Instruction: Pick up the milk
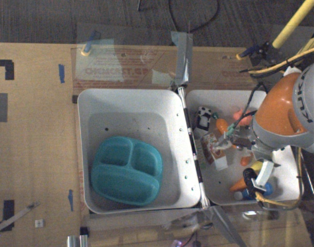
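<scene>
The counter (38, 138) carries two white bins side by side. The left bin (126, 94) holds a teal divided plate (127, 171) at its lower middle. The arm (280, 112) comes in from the right of the frame and covers much of the right bin (221, 184).

The gripper (234, 138) sits low over the middle of the right bin, just beside a flat printed box (214, 151) that lies along the bin's left wall. Whether the gripper is wide or closed cannot be told from this slant; its tip is lost against the clutter.

The milk (203, 117) is probably the small black-and-white carton in the upper left corner of the right bin, though it is too small to be sure. It is near the dividing wall, with an orange piece (221, 124) just to its right. It lies above and left of the gripper, apart from it, and nothing shows it held.

To do the pick well, the gripper should rise clear of the box, shift toward that upper left corner, and come down centred on the carton. The closing line should run along the wall, not across it, so neither side jams on the wall or catches the orange piece.
</scene>
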You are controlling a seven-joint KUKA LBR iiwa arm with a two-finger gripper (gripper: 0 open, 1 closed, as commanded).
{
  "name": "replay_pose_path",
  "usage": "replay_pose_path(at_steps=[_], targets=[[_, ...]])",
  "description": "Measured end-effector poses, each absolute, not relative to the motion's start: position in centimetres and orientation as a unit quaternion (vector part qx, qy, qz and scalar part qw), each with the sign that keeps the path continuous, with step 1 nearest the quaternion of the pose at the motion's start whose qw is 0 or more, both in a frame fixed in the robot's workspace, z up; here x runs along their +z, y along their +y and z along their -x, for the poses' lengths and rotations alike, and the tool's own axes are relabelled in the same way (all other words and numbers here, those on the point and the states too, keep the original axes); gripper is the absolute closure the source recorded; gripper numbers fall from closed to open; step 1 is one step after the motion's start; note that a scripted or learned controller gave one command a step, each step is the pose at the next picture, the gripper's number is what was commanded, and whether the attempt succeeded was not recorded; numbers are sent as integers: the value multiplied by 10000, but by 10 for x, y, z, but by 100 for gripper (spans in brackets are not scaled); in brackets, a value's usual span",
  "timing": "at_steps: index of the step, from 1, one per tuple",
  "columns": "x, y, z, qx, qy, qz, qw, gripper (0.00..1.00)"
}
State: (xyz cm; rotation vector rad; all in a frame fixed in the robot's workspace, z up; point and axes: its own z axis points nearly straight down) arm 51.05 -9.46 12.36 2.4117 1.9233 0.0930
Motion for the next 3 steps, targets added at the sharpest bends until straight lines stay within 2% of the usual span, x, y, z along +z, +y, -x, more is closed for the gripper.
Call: replay_pose_path(at_steps=[1,2,3], targets=[[110,-95,-503,263,6640,-7468,272,0],[125,-92,-507,324,6651,-7456,272,100],[124,-93,-506,310,6645,-7462,273,0]])
